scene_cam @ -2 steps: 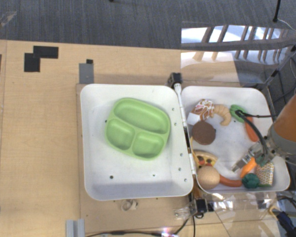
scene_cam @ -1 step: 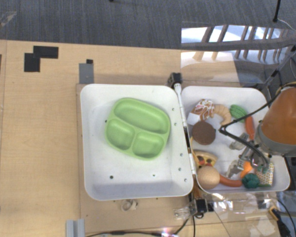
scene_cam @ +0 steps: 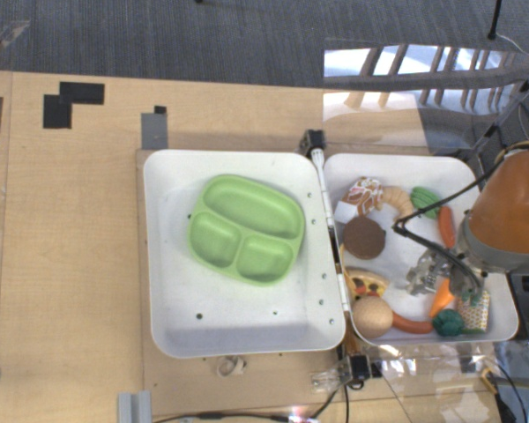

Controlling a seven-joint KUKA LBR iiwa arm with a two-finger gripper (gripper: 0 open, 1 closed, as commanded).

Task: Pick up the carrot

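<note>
- Two white bins sit side by side: the left bin (scene_cam: 172, 324) bears a green divided plate (scene_cam: 245, 228), and the right bin (scene_cam: 397, 167) holds the toy food.
- Within the right bin, the carrot (scene_cam: 440, 299) lies at about five o'clock, an orange piece just beside a green leafy lump (scene_cam: 450, 323) that may be its top; it rests on the bin floor, not lifted.
- Around it: a sausage (scene_cam: 413, 325) and an egg (scene_cam: 371, 315) toward seven o'clock, a brown round patty (scene_cam: 364, 237) near the centre, a frosted pastry (scene_cam: 368, 196) at eleven, and a red-and-green piece (scene_cam: 437, 215) at one.
- The gripper (scene_cam: 436, 274) hangs low at roughly four o'clock, just above the carrot's upper end; metal parts crowd there and I cannot tell whether it is released or clenched.
- Nothing can be seen held between its parts, so I judge the grasp unproven.
- Done, by my reading: the approach. Left: a secure grip and the lift clear of the bin.
</note>
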